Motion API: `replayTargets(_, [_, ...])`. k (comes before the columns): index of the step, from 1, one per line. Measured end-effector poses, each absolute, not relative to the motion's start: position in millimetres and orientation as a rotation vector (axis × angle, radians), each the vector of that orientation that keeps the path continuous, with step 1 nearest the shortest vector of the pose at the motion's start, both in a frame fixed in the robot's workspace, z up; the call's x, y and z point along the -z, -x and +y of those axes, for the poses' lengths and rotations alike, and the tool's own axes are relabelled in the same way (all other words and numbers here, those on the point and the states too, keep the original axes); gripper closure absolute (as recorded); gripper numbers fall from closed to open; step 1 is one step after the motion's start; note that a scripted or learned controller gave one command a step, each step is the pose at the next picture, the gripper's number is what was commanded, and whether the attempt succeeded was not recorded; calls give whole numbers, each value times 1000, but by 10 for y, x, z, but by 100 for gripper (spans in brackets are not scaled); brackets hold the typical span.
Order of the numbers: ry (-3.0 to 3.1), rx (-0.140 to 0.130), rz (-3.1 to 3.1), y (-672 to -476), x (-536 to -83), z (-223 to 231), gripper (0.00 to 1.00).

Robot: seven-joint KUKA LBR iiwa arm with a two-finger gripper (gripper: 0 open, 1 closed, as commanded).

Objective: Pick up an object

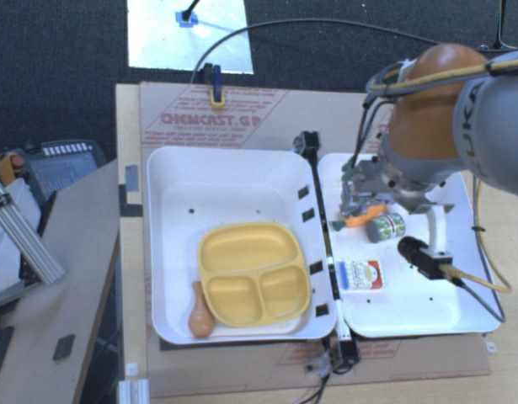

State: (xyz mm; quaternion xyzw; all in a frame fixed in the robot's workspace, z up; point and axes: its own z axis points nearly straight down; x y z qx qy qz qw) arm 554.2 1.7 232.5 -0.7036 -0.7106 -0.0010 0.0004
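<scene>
gripper [356,199] sits low in the right bin [410,314], at about ten o'clock of that bin, its tip just above the orange carrot [358,220]; i cannot tell if it is clenched or released, since the wrist hides it. can [385,226] lies touching the carrot at its three o'clock side, and the small box [360,275] rests near six o'clock, apart from both. left bin [170,225] holds the yellow tray [252,272] and a wooden spoon [200,314]. to do this well, i judge the gripper should come straight down astride the carrot's narrow width, clear of the can, close fully, then lift slowly.
</scene>
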Motion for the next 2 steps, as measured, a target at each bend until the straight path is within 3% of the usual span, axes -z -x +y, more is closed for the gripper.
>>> replayTargets(2, [2209,1,-2231,-5254,-2154,1022,100])
